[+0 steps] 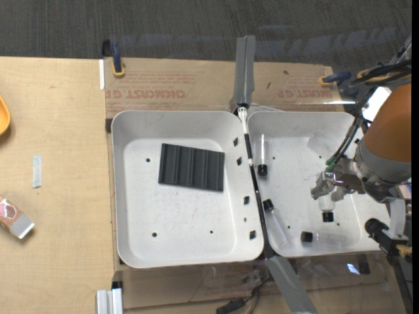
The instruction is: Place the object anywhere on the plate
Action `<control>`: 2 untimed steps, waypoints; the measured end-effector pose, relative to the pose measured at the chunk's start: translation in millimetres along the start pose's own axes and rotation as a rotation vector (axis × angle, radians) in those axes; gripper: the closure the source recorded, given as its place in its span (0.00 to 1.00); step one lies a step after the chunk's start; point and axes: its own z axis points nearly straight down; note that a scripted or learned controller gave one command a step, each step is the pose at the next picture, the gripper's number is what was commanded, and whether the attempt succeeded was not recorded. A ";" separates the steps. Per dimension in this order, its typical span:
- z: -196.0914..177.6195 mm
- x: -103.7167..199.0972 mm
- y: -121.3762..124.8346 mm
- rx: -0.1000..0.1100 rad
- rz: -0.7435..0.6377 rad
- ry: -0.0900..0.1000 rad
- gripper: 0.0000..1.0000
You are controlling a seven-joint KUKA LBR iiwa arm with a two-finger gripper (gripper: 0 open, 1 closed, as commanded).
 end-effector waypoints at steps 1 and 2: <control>3.8 78.3 62.5 0.001 0.120 -0.002 1.00; -69.8 190.9 19.1 0.001 0.171 -0.003 1.00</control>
